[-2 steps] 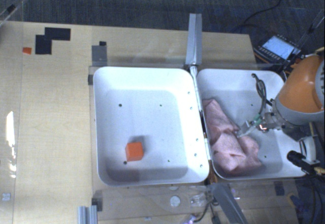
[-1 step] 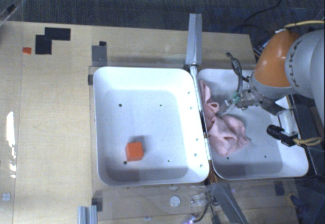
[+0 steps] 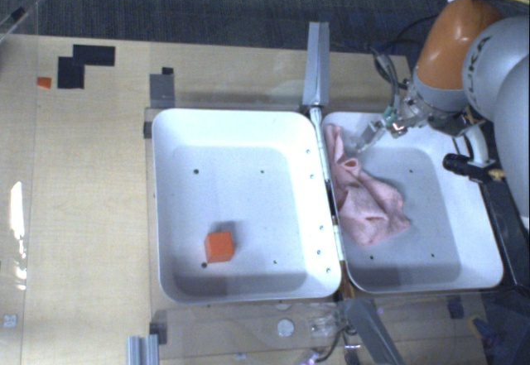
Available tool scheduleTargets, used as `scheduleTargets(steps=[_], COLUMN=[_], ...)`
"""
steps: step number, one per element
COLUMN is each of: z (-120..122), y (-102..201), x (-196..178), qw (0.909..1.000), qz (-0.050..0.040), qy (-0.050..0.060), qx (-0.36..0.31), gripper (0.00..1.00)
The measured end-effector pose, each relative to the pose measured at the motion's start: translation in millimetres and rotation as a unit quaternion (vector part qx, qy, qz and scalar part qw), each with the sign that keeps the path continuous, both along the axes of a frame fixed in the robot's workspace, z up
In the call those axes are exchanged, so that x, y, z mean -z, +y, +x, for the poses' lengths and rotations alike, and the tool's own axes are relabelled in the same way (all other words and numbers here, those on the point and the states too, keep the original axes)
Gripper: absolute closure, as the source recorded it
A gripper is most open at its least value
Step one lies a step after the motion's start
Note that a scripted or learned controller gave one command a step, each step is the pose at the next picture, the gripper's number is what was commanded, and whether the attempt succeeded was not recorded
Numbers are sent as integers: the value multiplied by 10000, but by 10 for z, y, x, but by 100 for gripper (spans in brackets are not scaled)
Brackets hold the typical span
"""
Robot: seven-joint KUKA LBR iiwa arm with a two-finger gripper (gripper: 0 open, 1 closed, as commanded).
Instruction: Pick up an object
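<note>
While our arm (image 3: 472,49) leans over the right bin (image 3: 431,264), the pink cloth (image 3: 368,202) lies crumpled at its left wall, one corner apparently pinched by our end effector (image 3: 358,148). We judge lifting remains. The orange block (image 3: 219,247) sits untouched in the left bin (image 3: 240,140).

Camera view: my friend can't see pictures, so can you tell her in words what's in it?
A grey robot arm with an orange band reaches in from the right, its tool touching a crumpled pink cloth in the right white bin. The left white bin holds a small orange block.
</note>
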State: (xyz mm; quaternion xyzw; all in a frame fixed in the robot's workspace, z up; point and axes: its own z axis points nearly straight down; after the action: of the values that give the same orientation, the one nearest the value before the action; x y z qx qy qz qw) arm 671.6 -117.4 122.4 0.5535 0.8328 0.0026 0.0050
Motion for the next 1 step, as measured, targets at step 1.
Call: scheduleTargets(steps=[1], z=[-755], y=[-212], x=[323], qw=[9997], qz=[-4], qy=[-12], qx=[238], gripper=[0])
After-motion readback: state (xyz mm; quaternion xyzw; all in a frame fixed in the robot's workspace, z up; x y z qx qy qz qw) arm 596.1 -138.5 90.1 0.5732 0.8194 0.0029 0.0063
